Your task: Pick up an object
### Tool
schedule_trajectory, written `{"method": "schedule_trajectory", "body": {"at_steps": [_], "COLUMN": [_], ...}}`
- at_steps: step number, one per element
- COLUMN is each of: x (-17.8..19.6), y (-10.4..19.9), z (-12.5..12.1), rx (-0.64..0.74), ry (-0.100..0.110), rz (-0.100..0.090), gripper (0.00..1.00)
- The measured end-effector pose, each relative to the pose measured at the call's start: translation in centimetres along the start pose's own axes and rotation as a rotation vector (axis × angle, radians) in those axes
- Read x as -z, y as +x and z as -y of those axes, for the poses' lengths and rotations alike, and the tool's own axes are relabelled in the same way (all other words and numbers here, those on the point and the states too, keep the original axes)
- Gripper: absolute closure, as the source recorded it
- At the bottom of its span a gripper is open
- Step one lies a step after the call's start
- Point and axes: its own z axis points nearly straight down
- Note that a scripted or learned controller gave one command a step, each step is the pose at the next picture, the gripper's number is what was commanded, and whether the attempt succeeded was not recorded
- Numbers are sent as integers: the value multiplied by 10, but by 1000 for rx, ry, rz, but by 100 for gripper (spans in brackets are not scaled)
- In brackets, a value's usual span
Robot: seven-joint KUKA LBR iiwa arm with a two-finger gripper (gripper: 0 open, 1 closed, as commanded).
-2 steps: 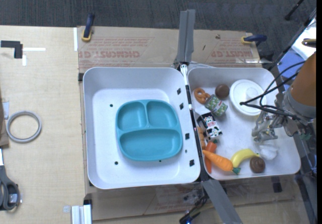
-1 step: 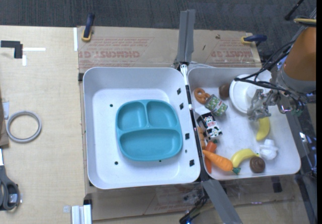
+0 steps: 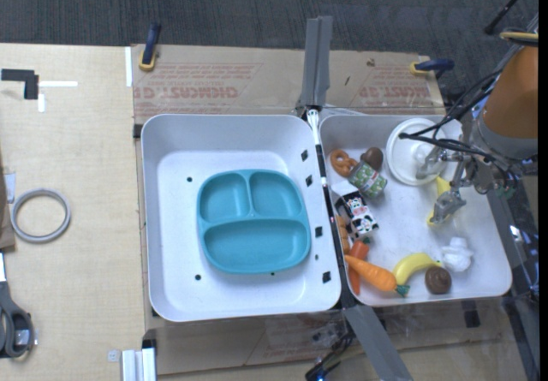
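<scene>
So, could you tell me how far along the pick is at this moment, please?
Nothing looks picked yet. The gripper hangs low over the right bin, beside the white bowl. The banana, carrot and the rest lie on the bin floor, so the grasp and lift remain.

Left of the gripper (image 3: 447, 206), the teal divided plate (image 3: 253, 221) looks like smooth, slightly glossy plastic; both white bins (image 3: 163, 225) look matt plastic, on brown printed cardboard (image 3: 223, 88).

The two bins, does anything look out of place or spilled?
Nothing is spilled. The right bin has toys crowded along its left wall, while the left bin holds a teal divided plate, sitting slightly askew.
</scene>
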Motion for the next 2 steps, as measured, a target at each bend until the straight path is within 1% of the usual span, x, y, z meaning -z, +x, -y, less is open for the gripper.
{"method": "schedule_trajectory", "body": {"at_steps": [1,2], "x": [-9,-10], "y": [-37,76], "z": [-80,-121], "rx": [-1,-31], "ry": [-1,1], "rz": [3,1], "gripper": [0,0]}}
